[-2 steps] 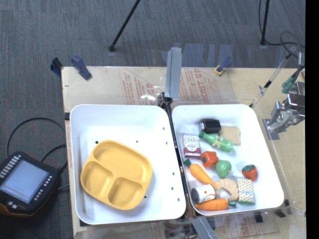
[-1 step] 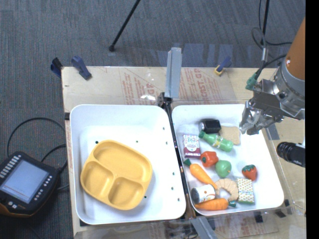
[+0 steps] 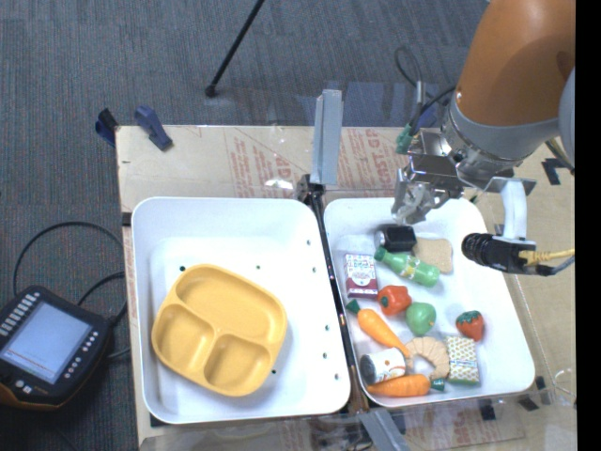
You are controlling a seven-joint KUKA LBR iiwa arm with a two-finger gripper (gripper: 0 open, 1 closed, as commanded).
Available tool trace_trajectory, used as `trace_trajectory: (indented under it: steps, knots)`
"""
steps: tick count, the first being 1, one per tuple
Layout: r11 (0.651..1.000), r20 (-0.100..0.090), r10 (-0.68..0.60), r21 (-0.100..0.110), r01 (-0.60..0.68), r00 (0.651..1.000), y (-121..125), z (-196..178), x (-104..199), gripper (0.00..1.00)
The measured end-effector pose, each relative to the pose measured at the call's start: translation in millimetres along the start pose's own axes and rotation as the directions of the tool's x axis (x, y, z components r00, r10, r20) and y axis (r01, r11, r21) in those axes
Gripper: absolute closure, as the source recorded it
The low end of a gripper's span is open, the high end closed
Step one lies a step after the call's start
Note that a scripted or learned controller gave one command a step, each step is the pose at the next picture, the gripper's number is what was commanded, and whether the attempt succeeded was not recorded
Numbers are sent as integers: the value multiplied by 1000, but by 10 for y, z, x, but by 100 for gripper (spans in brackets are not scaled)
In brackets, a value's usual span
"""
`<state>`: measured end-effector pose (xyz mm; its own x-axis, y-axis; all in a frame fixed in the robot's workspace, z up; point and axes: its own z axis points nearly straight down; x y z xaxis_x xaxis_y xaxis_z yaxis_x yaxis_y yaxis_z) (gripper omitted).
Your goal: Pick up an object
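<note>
End effector (image 3: 414, 210) low over right bin (image 3: 507, 341), finger opening impossible to tell, black block (image 3: 398, 238) just beneath it, toy foods nearer the camera, yellow tray (image 3: 220, 330) far left, cardboard-topped counter (image 3: 235, 163), grey carpet (image 3: 113, 45) around

The arm (image 3: 512, 64) enters above the right bin (image 3: 507, 346) at its far end. The gripper (image 3: 414, 212) points down over that bin's far left area.
</note>
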<state>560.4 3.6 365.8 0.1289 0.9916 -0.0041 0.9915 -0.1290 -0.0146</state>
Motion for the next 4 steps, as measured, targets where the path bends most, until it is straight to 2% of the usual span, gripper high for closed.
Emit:
trace_trajectory:
  steps: [1, 2, 3, 4]
  knots:
    - [937, -1, -349, -1, 349, 937, 142, 675, 147, 100]
    - [955, 0, -297, 4, 297, 955, 321, 1494, 902, 100]
    - [957, 2, -288, -14, 288, 957, 270, -273, 178, 100]
    - [843, 0, -538, -3, 538, 843, 508, 705, 307, 100]
